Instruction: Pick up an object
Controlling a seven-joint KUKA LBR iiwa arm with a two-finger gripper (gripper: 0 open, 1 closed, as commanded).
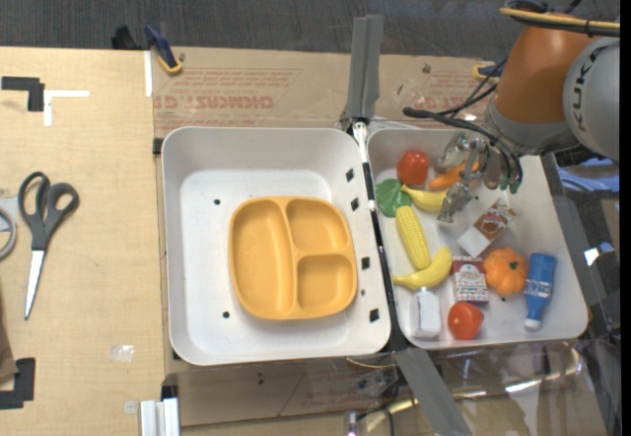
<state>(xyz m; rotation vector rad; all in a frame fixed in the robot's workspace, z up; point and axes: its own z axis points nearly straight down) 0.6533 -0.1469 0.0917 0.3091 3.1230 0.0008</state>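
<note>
The right bin holds several toy foods: a red tomato, a green leaf, a small banana, a corn cob, a larger banana, an orange pumpkin, a blue bottle, a red carton, a second tomato and a white bottle. My gripper hangs over the bin's far middle, right of the first tomato. A small orange piece sits right against it, and whether it is gripped is unclear.
The left bin bears a yellow divided plate. Scissors lie on the bench at far left. A brown packet and a white block lie just below the gripper. A grey divider post stands between the bins.
</note>
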